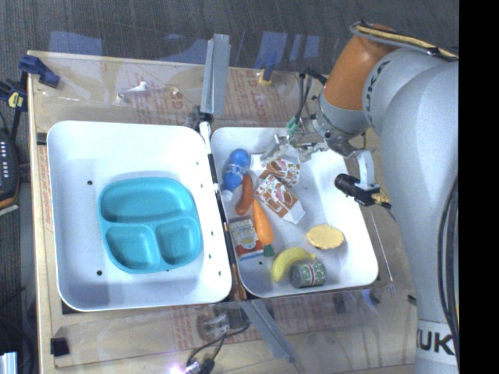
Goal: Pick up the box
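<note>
Now the end effector hangs low over the far end of the right bin, just above the box, a white carton with brown print lying tilted among a blue bottle, two carrots, a banana and a can. Whether it grips anything I cannot tell. In the left bin on the desk sits a teal tray

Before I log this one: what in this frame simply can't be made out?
- Gripper, camera view: the wrist covers it and it blurs into the box; whether it has a hold is unreadable.
- Box print: too small to read.
- Can label: too small.
- Arm: cut off by the lower edge.
</note>
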You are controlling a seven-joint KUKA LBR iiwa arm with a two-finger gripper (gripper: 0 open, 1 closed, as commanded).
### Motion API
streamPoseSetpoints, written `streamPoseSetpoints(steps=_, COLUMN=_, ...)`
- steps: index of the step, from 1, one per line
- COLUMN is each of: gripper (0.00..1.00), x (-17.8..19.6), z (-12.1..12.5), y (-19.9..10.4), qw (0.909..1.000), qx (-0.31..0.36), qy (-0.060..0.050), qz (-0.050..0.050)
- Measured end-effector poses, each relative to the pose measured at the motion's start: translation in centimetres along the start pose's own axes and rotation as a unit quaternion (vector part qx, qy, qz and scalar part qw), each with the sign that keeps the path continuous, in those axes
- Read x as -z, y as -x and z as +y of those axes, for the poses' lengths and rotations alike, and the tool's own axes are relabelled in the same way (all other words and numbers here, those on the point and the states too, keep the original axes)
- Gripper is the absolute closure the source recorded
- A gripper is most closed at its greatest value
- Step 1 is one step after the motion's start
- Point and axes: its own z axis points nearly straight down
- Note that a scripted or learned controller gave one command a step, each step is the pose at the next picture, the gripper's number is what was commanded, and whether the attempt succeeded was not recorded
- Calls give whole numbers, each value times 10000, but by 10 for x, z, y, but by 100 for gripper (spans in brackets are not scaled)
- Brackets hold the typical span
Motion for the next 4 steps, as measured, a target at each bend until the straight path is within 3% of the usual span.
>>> streamPoseSetpoints(steps=1, gripper=0, x=-33, z=-36, y=-3, qw=9995, qx=270, qy=135, qz=-55)
streamPoseSetpoints(steps=2, gripper=0, x=-36, z=-96, y=-39, qw=9938, qx=1085, qy=205, qz=-128)
streamPoseSetpoints(steps=3, gripper=0, x=-35, z=-53, y=-26, qw=9986, qx=-516, qy=104, qz=-29)
streamPoseSetpoints(steps=4, gripper=0, x=-37, z=13, y=-26, qw=9971, qx=-741, qy=148, qz=-65)
